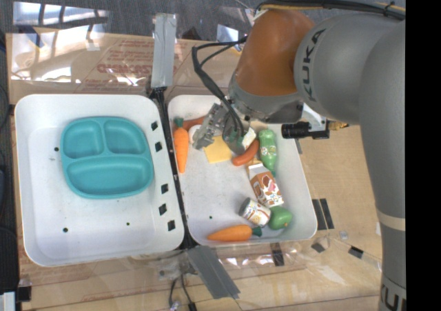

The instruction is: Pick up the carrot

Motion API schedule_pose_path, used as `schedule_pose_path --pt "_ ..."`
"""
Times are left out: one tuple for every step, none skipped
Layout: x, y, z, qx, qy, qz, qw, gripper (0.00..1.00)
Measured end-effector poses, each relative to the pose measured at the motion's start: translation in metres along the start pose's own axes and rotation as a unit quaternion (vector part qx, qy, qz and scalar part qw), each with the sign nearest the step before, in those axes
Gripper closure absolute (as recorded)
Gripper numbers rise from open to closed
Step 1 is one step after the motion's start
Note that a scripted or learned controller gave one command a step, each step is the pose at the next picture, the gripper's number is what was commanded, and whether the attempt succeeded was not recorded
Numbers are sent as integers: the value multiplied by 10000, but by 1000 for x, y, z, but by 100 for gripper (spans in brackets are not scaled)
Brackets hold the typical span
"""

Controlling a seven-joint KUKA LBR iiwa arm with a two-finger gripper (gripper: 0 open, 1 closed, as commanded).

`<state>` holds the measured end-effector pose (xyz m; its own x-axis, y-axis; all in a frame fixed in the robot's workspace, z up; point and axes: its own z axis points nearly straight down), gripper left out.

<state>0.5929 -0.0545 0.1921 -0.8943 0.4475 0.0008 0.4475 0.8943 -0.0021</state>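
- Two shallow white bins side by side on a bench (83, 61) covered in clear plastic sheeting.
- Left bin (34, 185): holding a teal divided plate (107, 156) with three compartments, lying flat near the bin's upper middle.
- Right bin (207, 206): crowded with toy food along its upper and right parts.
- Carrot (181, 150): orange, lying lengthwise against the right bin's left wall, green top toward the far end, pointed tip toward the near end.
- Second carrot (233, 234): lying crosswise near the bin's front wall, green end touching a green vegetable (280, 218).
- Yellow cheese wedge (218, 152): just right of the first carrot, apart from it.
- Sausage (245, 154): reddish, tilted, just beside the cheese, with a green pepper (268, 149) to its right.
- Printed carton (266, 189) and small can (255, 213): between the pepper and the green vegetable, close together.
- Grey arm (344, 61) with orange band reaching in from the right, wrist over the bin's far end.
- Jaws (208, 129): pointing down just right of the first carrot's top, above the cheese; cannot tell how wide apart, and nothing seen gripped between them.
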Motion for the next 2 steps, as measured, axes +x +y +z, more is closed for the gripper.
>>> schedule_pose_path --pt "53 52 -28 -7 0 -1977 9803 100" --pt "116 -29 2 -4 -1 -2457 9693 100"
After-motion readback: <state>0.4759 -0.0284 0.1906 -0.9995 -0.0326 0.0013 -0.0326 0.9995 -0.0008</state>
